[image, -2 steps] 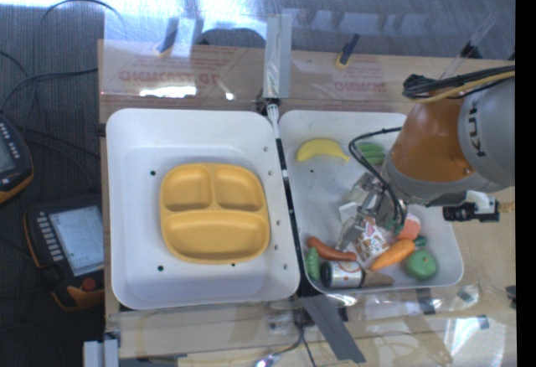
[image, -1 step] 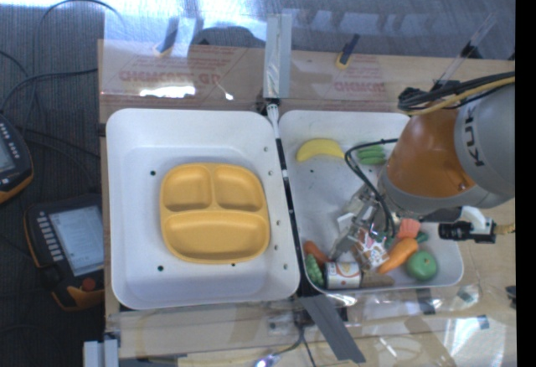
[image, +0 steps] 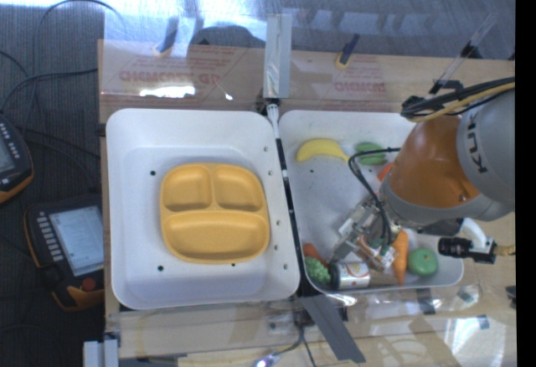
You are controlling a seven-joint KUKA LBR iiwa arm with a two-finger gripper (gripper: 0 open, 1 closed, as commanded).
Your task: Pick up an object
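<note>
Yellow tray (image: 215, 212) in left bin (image: 126, 189)

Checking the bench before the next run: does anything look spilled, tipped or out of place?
Nothing is spilled. The can lies on its side in the right bin's front corner, crowded against broccoli and a carrot. The yellow divided plate sits flat in the left bin.

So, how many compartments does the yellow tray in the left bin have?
3. The yellow tray sits in the middle of the left bin. Two smaller compartments lie side by side along its far edge, and one wide compartment runs along its near edge. None looks hidden.
</note>
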